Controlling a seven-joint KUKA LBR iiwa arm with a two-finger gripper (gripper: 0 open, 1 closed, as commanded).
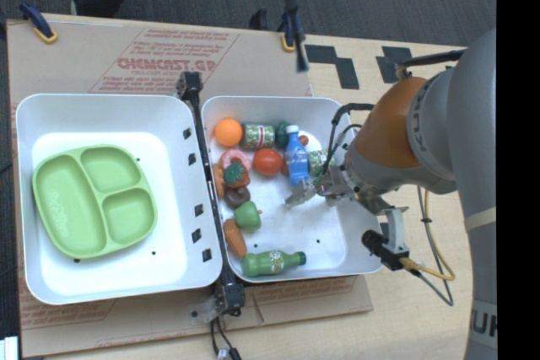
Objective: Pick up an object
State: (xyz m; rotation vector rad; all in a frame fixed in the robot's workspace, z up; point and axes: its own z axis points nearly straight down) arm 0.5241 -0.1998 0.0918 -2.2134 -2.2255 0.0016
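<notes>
right now your gripper (302, 194) is hanging low in the right bin (354, 253), just beside the blue bottle (296, 160); i cannot tell its state.

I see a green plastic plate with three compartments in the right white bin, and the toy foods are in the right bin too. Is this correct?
Not quite. The camera view shows the green plastic plate with three compartments lying in the left white bin, not the right one. The toy foods, such as the orange ball, are in the right white bin.
</notes>
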